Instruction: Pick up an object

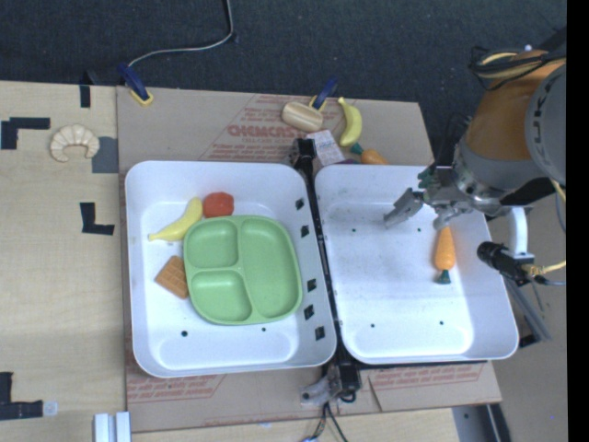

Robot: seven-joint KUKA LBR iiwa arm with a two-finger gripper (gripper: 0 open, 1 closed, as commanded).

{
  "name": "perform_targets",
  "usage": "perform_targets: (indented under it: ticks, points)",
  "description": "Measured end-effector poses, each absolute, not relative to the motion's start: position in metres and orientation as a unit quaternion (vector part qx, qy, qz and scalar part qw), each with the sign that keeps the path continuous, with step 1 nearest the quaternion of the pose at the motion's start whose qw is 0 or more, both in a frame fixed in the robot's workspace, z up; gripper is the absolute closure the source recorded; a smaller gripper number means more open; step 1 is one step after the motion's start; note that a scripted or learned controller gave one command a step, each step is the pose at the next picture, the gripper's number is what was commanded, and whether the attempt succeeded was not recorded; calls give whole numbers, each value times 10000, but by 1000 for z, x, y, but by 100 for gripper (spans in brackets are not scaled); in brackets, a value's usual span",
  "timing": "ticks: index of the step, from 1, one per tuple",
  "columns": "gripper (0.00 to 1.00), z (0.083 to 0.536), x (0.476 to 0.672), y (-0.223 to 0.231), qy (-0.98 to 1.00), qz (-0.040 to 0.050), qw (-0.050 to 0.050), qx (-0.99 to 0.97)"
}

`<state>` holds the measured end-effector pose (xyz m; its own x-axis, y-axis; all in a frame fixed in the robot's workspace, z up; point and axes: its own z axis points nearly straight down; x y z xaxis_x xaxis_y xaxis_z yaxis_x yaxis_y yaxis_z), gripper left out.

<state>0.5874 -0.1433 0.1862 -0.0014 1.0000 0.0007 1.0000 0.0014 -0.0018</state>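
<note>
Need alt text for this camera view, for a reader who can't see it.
The robot arm's claw hangs over the right bin, near a toy carrot lying in it. The left bin holds a green divided plate, a banana, a tomato and a cracker.

Orange carrot (444, 251) in right bin (405, 330)

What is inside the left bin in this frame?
The left bin holds a green divided plate, a banana, a red tomato and a tan cracker. The plate covers part of the cracker and the floor beneath.
</note>
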Motion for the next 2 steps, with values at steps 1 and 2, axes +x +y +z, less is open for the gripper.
perform_targets:
  ticks: [1, 2]
  points:
    - [0, 167, 591, -222, -7069, 15, 0, -7073]
    - [0, 87, 544, -219, -7073, -7, -10, -7069]
